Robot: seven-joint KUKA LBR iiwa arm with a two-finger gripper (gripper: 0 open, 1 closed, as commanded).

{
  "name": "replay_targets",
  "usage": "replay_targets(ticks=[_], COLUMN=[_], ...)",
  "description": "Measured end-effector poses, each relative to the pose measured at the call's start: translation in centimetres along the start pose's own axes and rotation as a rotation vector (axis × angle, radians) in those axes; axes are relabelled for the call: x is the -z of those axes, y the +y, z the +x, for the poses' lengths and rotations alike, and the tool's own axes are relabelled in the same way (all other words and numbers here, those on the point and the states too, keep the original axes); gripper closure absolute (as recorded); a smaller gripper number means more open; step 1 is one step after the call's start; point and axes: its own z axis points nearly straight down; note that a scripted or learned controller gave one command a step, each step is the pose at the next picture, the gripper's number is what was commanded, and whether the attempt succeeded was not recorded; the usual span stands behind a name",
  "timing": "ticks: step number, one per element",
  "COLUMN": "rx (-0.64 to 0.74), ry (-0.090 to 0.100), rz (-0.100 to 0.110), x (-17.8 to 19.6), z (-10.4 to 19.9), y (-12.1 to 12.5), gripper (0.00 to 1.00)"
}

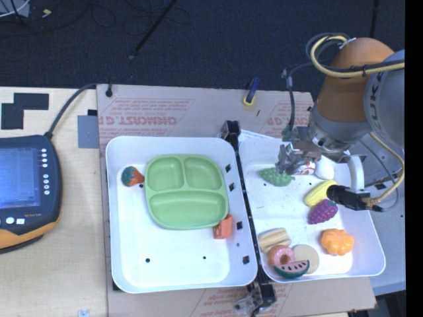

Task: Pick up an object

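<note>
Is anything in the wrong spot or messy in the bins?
Nothing looks spilled or broken. The green plate sits a bit crooked in the left bin, with a strawberry and an orange block beside it, not on it. The other toy food is loosely scattered in the right bin.

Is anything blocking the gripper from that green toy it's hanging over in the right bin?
Nothing visible does. The gripper sits right above the green toy, with no object between them. The nearest neighbours, the banana and the grapes, lie off to the side.
</note>
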Motion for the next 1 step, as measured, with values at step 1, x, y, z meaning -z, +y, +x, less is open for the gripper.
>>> replay_targets(ticks=[1], rx=[0.003], ry=[0.001], rz=[-0.001], x=[0.88], z=[5.59], y=[-1.06], gripper=[1.0])
